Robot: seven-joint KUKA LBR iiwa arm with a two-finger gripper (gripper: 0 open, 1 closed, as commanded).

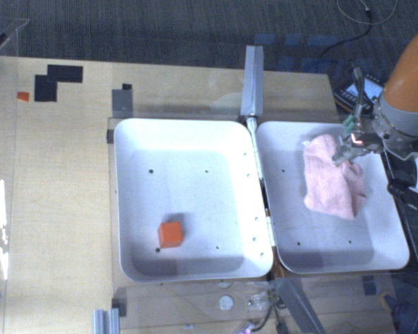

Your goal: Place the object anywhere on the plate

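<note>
Lying flat in the right bin (334,256), a pink cloth (331,179) is seen, its long side running from top to bottom. No writing can be read. The gripper (350,147) is pressed on the cloth's top right edge. An orange block (171,234) sits in the left bin (181,152).

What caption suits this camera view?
Pincer at pink cloth in right bin; orange block in left bin.

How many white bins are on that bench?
2. The left bin holds an orange block; the right bin holds a pink cloth.
</note>
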